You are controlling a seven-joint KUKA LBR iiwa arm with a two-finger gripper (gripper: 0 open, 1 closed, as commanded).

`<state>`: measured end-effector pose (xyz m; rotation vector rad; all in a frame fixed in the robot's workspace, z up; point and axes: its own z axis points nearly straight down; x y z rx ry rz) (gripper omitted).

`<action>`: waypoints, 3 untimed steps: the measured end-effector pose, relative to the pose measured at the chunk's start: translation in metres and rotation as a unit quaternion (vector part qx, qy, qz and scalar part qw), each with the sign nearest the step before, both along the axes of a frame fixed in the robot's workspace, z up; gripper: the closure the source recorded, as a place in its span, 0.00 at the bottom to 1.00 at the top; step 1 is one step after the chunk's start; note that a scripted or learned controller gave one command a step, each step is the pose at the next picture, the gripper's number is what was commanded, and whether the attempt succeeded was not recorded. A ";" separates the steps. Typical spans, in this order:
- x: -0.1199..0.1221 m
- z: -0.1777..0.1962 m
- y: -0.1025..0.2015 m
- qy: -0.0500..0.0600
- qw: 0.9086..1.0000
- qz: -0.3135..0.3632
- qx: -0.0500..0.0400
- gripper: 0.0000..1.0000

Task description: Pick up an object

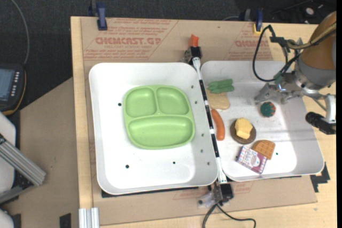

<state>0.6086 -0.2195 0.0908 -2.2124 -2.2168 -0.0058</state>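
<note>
My gripper [272,97] hangs over the back of the right bin [299,165], open, with nothing between its fingers. Just below it in the picture lies a small green and red ball [267,109]. Further left in the same bin are a green pod [220,85], a tan cookie [218,100] and an orange sausage [217,124]. A yellow piece sits on a brown disc [243,129]. A waffle [264,148] and a purple box [251,159] lie near the front edge.
The left bin [107,157] holds a green divided plate [158,116]. The grey arm [316,64] with cables comes in from the right above the right bin's back corner. A black divider rail [206,109] runs between the bins.
</note>
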 end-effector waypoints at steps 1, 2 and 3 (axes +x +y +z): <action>-0.024 -0.007 0.015 0.000 1.000 -0.001 -0.004 0.00; -0.022 0.005 0.014 -0.003 1.000 -0.001 -0.005 1.00; 0.039 -0.006 0.102 -0.005 1.000 0.003 -0.004 1.00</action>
